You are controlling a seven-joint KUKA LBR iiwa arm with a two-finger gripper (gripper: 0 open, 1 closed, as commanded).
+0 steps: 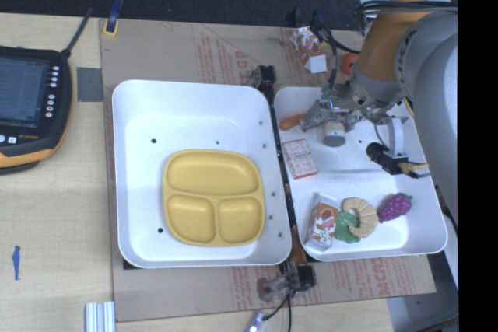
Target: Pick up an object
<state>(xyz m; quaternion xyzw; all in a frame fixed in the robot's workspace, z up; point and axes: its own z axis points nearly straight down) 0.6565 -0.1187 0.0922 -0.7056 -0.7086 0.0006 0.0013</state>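
Table with two white bins; jaws hang low in right bin near orange carrot, state unclear. Risk: closing beside it, gripping nothing.

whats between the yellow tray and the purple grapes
In the camera view, a snack packet and a tan ring toy lie between the yellow tray and the purple grapes.

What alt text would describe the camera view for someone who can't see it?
The grey-and-orange arm reaches from the right over the right bin, its gripper low at the far end. The bin also holds a small carton, snack packet, bagel and purple grapes; the left bin holds a yellow divided tray.
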